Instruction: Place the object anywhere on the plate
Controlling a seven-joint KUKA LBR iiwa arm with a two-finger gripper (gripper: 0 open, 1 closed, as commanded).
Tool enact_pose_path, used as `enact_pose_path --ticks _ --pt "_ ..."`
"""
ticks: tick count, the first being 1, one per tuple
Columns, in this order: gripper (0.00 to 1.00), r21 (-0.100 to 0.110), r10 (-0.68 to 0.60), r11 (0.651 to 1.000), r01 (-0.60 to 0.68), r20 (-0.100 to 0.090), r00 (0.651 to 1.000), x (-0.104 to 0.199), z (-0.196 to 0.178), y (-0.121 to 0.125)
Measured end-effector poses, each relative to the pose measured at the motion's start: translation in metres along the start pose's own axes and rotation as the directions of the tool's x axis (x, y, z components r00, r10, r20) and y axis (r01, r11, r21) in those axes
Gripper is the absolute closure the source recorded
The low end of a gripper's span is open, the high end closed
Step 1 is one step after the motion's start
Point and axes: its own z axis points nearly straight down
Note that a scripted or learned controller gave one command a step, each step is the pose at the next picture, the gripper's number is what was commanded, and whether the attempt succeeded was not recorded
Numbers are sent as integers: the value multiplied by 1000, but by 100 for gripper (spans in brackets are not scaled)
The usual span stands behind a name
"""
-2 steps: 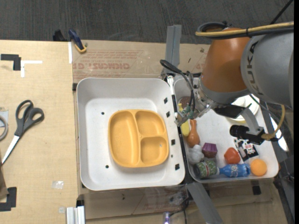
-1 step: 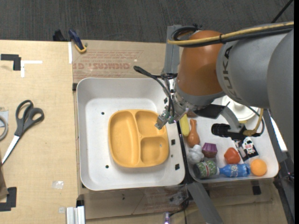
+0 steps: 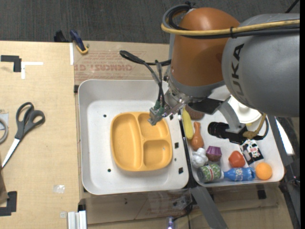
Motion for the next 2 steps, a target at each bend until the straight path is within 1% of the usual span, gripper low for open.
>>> enact_pose_path --ticks 1,2 --pt "100 2 32 999 -32 -1 999 56 55 12" --pt "0 2 32 999 -32 -1 999 56 55 12"
